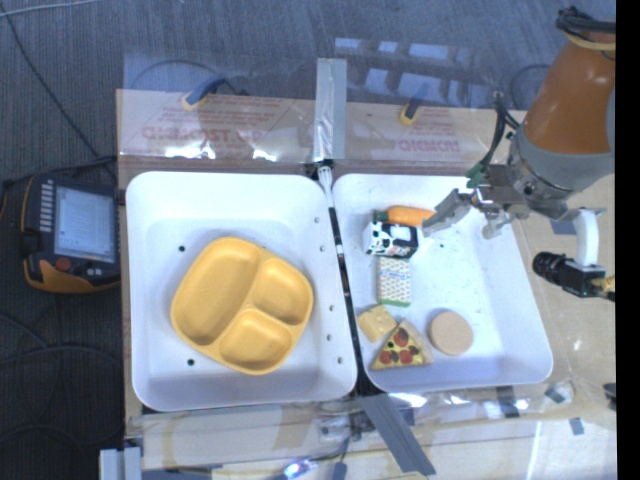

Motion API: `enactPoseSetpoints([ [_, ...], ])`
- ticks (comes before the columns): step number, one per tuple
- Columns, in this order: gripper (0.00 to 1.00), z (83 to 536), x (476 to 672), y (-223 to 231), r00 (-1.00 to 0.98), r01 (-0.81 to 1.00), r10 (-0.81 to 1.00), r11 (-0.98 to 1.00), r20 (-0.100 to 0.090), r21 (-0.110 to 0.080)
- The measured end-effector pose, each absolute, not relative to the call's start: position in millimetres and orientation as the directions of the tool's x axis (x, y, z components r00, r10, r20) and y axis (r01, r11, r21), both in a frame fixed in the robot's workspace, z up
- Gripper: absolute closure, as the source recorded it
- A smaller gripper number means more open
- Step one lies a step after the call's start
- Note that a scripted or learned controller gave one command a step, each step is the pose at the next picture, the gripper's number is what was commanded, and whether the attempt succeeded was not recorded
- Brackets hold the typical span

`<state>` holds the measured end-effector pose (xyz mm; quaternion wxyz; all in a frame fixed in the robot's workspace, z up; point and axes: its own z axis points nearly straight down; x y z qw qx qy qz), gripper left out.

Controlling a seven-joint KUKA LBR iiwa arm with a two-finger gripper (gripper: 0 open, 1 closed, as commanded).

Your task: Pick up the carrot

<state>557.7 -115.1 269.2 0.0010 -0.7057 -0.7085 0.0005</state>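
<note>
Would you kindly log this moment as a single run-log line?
end effector: open, over right bin | carrot: in bin, left of end effector, not held | yellow tray: left bin

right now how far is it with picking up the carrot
Done: the arm has reached over the right bin, its hand just right of the carrot. In hand: nothing; the carrot lies on the bin floor beside the cow-patterned toy. Left: closing on it and lifting.

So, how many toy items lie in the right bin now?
6: carrot at the top, cow-patterned box below it, mesh packet mid-bin, cheese, pizza slice and round cookie near the front. The hand may hide more.
</note>
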Motion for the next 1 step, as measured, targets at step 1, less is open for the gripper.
enactPoseSetpoints([
  [1, 0.00, 242.3, 627.7, -145.9, 0.044, 0.999, 0.999, -0.044, 0.001, -0.002],
])
